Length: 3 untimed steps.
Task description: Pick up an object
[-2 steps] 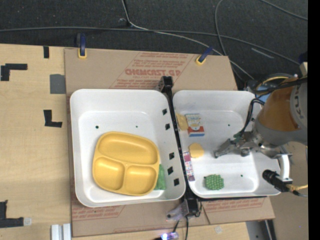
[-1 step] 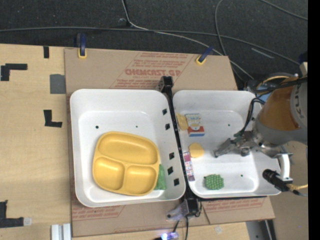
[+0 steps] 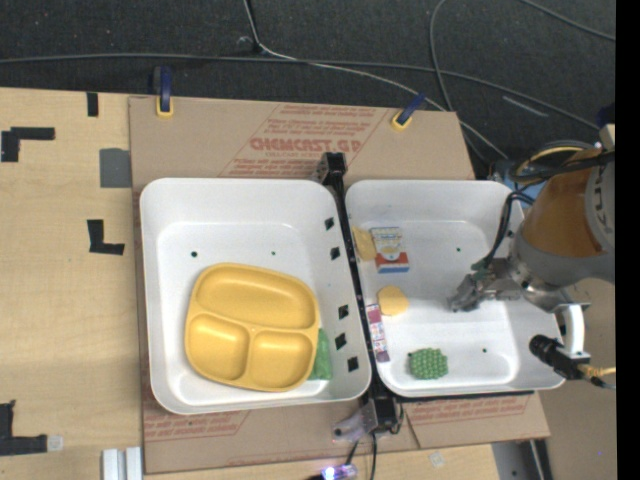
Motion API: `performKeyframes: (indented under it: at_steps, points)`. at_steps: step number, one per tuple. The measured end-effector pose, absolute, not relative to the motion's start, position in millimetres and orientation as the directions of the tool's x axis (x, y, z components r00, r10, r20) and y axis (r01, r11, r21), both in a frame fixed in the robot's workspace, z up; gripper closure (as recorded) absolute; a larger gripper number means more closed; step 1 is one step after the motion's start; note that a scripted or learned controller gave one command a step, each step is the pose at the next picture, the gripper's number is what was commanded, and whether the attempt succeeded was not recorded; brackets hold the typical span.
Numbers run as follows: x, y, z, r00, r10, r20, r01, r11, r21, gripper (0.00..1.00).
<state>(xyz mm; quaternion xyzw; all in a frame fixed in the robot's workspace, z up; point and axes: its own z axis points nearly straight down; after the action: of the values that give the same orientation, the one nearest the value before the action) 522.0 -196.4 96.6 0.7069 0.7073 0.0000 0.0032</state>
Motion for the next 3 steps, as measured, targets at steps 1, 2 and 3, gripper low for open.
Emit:
performKeyframes:
  at_steps: [1,2,3]
  points:
    - [524.7,-205,156,-0.001,1.000,-0.002,1.000,0.001,0.004,1.00]
    - [529.5,-201,199,-0.002,1.000,-0.001,1.000,0.002,0.004,1.00]
    - [532.9,-202,242,-0.001,1.000,-0.001,1.000,0.001,0.003,1.00]
